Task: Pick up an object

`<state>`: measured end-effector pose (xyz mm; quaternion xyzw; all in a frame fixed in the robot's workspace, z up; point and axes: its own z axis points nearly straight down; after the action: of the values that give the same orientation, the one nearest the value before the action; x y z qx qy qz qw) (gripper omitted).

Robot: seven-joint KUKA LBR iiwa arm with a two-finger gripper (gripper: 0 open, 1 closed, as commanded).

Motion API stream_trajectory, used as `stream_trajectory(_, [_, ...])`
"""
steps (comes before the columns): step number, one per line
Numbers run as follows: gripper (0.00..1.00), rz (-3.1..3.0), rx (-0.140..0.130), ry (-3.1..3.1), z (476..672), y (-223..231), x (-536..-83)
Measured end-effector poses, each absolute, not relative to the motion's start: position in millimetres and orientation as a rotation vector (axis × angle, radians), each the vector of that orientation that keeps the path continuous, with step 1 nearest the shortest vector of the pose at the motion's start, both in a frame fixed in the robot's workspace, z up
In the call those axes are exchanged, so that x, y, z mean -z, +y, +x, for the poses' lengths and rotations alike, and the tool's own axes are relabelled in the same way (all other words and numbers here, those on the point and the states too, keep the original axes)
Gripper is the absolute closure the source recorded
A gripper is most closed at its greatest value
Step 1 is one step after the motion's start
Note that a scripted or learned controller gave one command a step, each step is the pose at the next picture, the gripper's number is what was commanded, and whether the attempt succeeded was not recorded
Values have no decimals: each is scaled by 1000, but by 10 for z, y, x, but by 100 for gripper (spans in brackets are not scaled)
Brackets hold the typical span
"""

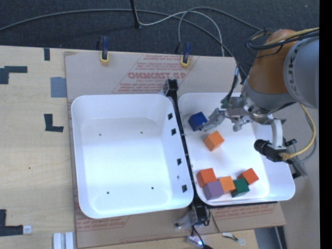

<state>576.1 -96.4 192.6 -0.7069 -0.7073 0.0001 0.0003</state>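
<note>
Arm (280,71) at right of frame, reaching over right bin (275,191). Gripper (224,117), fingers apart and holding nothing, between blue cube (197,121) and orange cube (213,140). Five more blocks (226,183) clustered toward frame bottom.

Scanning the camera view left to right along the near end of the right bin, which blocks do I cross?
Purple cube → light orange cube → green cube → dark orange cube, at the right end.
</note>
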Motion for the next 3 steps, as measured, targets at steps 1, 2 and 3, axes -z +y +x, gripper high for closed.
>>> stream_trajectory(1, [0, -2218, -7, -2219, 5975, -977, -850])
stream_trajectory(2, [0, -2221, -2, -2221, 5737, -920, -886])
stream_trajectory(3, [0, -2221, -1, -2221, 5742, -921, -886])
